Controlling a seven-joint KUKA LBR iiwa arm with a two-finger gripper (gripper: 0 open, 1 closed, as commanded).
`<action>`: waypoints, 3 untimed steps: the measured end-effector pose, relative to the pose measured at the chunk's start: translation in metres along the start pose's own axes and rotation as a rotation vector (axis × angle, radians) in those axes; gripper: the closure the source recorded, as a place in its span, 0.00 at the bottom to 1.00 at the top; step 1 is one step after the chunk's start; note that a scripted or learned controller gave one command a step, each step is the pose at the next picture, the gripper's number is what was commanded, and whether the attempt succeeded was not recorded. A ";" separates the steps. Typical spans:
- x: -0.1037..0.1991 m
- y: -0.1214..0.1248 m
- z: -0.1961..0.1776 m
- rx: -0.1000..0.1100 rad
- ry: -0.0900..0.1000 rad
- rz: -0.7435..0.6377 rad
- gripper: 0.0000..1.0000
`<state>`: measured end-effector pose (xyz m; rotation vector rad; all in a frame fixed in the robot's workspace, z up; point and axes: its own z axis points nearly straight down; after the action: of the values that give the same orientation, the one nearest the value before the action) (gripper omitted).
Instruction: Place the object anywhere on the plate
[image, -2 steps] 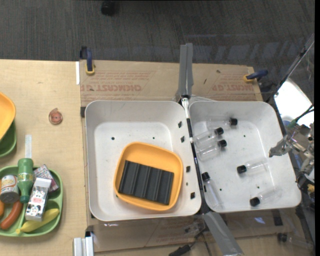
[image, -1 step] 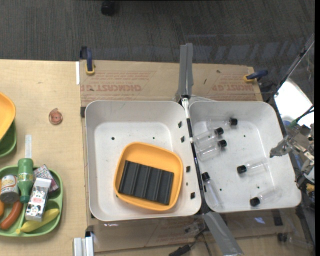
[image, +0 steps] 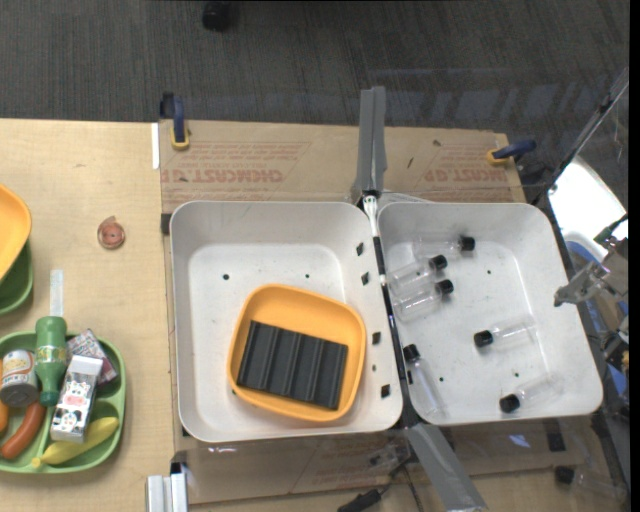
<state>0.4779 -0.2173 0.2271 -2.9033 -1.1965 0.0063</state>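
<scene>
An orange square plate (image: 297, 299) lies in the left bin (image: 200, 300), toward its front. A black ridged slab (image: 294, 365) rests flat on the plate and covers most of its middle. In the right bin (image: 560, 380) lie several clear plastic vials with black caps, for example one vial (image: 420, 292) near the left wall, another vial (image: 508, 334) in the middle and a third vial (image: 530, 390) near the front right corner.
A metal divider bar (image: 372, 140) runs back from between the bins. On the wooden table to the left stand a green tray of toy food (image: 60, 405) and an orange dish (image: 10, 235). Clamps (image: 176, 120) hold cardboard behind the bins.
</scene>
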 end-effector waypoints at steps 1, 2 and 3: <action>0.032 -0.033 0.031 0.001 0.000 0.037 0.00; 0.007 -0.009 -0.006 0.000 0.000 0.087 0.00; 0.007 -0.009 0.039 0.003 -0.001 0.115 0.00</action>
<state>0.4763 -0.2056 0.1879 -2.9655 -1.0270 0.0091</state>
